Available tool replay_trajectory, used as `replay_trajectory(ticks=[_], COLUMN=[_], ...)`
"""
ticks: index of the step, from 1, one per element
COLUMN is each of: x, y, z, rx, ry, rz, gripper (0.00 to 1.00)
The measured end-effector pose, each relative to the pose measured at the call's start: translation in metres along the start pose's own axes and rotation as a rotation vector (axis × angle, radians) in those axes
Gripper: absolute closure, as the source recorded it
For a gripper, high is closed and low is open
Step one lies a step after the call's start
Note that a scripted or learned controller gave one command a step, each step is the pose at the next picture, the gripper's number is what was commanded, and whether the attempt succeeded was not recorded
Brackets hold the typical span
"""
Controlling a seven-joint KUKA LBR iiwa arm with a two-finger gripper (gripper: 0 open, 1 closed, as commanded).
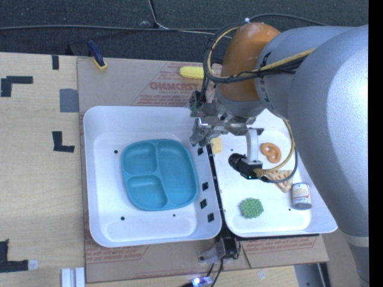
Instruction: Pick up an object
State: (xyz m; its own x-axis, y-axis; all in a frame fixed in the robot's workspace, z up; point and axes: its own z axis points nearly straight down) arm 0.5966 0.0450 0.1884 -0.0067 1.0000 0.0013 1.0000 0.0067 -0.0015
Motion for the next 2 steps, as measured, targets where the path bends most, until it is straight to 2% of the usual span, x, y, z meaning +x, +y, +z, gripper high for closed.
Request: replay_trajectory(ticks=[1,2], x=[0.0497,0.0468], y=[0.0080,0.0077], z=[-0.0012,-0.0011], rx=[0.000,0.001], ry=[0.000,-0.002], rz=[0.000,0.004], gripper=[1.00,0.00])
